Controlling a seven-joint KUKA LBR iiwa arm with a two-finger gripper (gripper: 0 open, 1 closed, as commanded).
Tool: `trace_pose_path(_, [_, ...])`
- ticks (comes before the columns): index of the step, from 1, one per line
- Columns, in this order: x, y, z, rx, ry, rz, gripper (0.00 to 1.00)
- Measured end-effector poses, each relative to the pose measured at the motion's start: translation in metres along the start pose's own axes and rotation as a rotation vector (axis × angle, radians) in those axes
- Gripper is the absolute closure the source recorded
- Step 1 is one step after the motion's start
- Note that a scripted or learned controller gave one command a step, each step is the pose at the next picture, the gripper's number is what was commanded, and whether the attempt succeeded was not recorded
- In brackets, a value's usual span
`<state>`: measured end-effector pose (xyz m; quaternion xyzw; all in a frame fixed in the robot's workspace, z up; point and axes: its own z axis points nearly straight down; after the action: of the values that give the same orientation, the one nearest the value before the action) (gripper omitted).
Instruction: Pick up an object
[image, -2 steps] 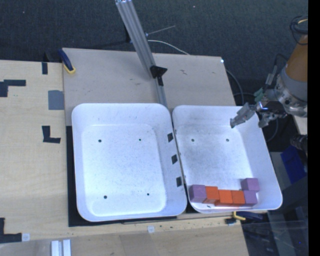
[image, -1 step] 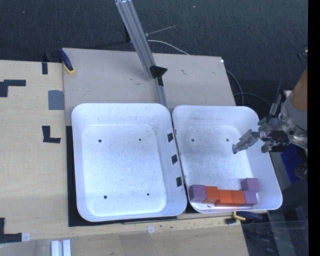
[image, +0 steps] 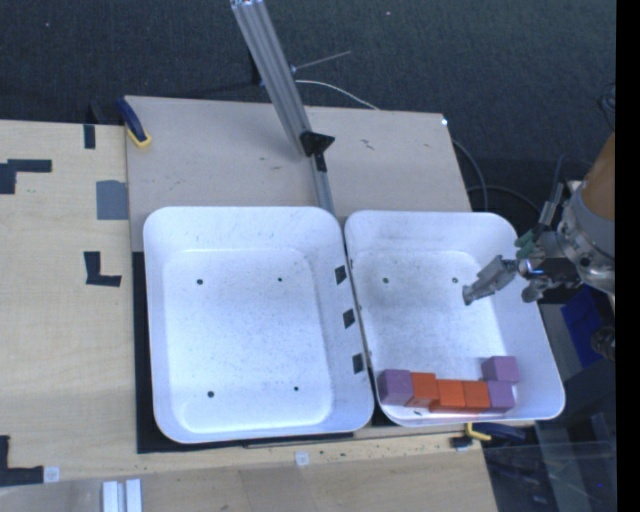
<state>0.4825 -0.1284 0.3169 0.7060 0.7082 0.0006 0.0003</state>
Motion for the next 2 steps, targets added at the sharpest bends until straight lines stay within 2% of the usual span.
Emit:
trace_pose_path(1, [-0.006,0.043,-0.009,-0.001,-0.001,0.0,0.0])
trace_pose_path(2, [-0.035,0.011,-0.038,0.0,-0.002,0.004,0.0])
